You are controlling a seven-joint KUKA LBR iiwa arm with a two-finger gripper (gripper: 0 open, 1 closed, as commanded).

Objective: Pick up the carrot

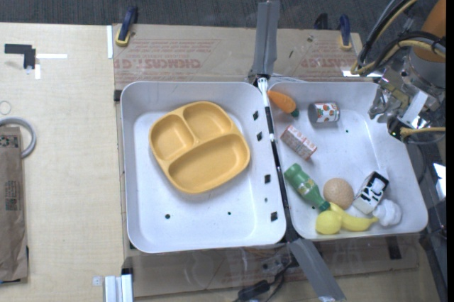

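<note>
The small orange plastic carrot (pixel 283 102), well left of the gripper (pixel 384 108), looks light, stiff and slick; grasp its middle. Whether the gripper is open, I cannot tell.

The arm (pixel 425 45) is cut off by the right edge, so only its wrist end and cables show; the gripper (pixel 386 108) sits over the right bin's (pixel 355 152) upper right corner, its fingers too small and cluttered to tell apart; the brown paper bag (pixel 13 201) is cut by the left edge, as is the grey ring (pixel 25 134) just above it; the small can's (pixel 323 113) label is too small to read; so is the print on the little carton (pixel 299 142); the green bottle's (pixel 304 186) lower end is hidden behind the lemon (pixel 328 222) and brown ball (pixel 338 191); the banana (pixel 355 222) is partly covered by the lemon.
</note>
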